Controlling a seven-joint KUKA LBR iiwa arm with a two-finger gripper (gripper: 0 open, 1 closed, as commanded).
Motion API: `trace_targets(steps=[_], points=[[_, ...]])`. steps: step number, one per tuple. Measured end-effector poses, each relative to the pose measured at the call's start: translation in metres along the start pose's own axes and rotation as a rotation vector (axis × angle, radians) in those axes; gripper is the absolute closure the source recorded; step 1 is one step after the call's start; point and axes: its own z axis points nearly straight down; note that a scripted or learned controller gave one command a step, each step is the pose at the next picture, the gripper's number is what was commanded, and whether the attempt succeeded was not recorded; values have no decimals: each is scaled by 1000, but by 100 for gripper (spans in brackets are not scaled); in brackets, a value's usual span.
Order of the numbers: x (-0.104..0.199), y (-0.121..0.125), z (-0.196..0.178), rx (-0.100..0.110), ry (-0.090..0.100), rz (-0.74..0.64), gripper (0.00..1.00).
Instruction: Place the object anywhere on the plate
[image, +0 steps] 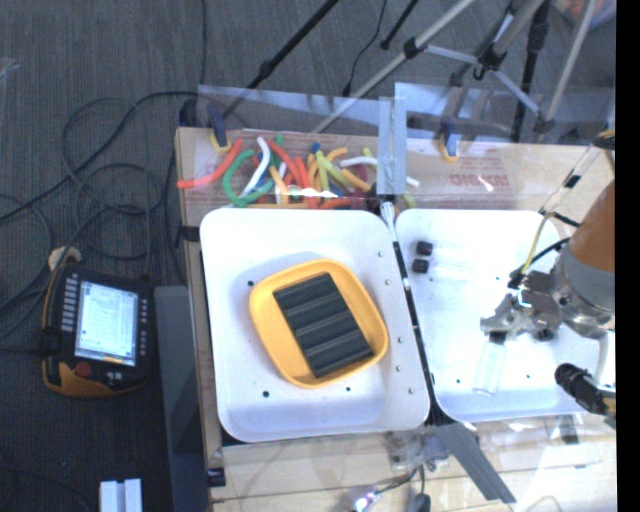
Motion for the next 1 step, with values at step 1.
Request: trace_targets(steps=[1], points=[[0, 0, 0, 0, 0, 0, 0]])
